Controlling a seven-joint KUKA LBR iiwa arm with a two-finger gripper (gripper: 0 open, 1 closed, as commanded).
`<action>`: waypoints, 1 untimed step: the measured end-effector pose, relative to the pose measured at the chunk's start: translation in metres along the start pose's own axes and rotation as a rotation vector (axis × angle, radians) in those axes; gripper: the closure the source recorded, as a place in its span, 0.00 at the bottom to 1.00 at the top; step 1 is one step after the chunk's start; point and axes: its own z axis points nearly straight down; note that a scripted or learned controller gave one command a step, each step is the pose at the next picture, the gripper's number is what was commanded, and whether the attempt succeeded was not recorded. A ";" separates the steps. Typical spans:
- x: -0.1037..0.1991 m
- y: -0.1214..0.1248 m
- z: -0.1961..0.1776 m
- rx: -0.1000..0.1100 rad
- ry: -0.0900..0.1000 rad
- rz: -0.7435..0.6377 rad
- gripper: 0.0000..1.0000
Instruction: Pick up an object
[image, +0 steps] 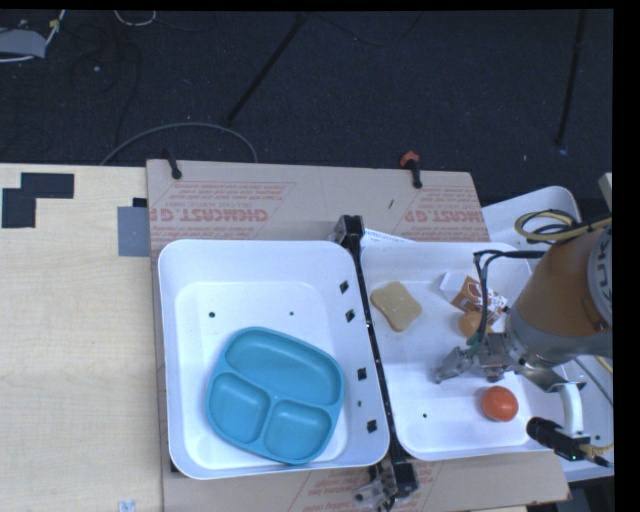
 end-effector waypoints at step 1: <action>-0.001 0.000 -0.013 -0.002 0.000 0.005 1.00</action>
